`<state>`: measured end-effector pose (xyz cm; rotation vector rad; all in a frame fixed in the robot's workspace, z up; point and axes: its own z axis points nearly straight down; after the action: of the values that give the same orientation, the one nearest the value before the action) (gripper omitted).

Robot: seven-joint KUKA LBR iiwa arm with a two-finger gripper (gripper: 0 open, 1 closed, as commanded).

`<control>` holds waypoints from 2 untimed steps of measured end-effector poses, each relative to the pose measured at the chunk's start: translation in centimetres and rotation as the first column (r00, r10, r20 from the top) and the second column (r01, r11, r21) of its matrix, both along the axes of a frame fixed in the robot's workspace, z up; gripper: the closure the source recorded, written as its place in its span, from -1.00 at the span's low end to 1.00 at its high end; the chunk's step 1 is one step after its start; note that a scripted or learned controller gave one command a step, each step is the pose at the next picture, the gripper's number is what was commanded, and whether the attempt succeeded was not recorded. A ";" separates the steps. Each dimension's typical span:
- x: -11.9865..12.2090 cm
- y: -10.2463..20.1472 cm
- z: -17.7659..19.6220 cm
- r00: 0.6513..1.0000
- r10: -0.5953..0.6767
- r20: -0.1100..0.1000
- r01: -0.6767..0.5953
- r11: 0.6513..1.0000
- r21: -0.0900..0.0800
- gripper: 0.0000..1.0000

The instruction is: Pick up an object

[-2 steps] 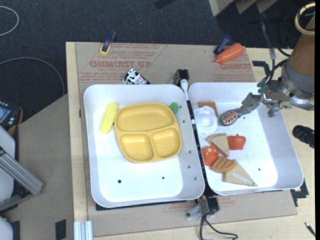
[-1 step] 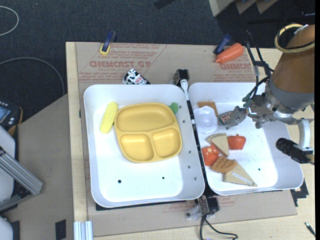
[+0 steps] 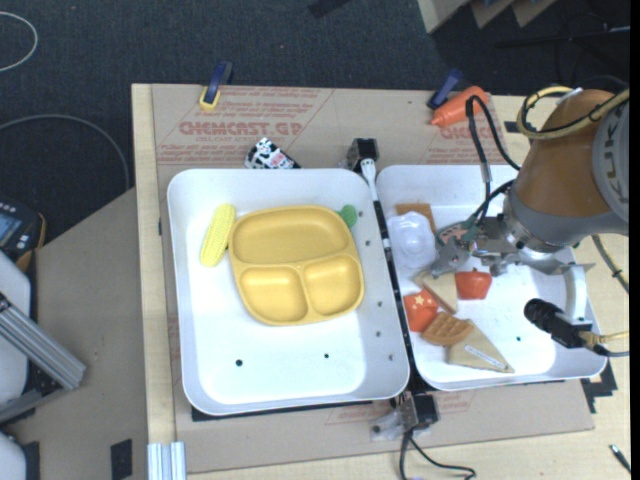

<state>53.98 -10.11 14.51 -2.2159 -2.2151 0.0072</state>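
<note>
My gripper (image 3: 452, 260), finger state unreadable, sits beside red block (image 3: 473, 285); looks light, rigid, slick: pinch flat sides.

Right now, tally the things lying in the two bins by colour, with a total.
Yellow: 2, the divided tray and corn cob
Green: 1
White: 1
Red or orange: 2
Brown or tan: 3
Total: 9

Two bins sit side by side on the bench. The left bin (image 3: 200, 348) holds a divided tray (image 3: 295, 263) with a toy corn cob (image 3: 216, 234) touching the tray's left edge. The right bin (image 3: 545, 363) holds scattered toy food pieces (image 3: 455, 328), with the arm (image 3: 570, 168) above them.
</note>
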 end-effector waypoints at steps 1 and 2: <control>-0.2 0.3 -4.1 1.000 -0.002 0.016 0.002 1.000 -0.007 -1.00; 0.0 0.5 -5.6 1.000 0.002 0.010 -0.002 1.000 0.004 -1.00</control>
<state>54.02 -9.60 8.86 -2.2171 -2.2203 -0.0082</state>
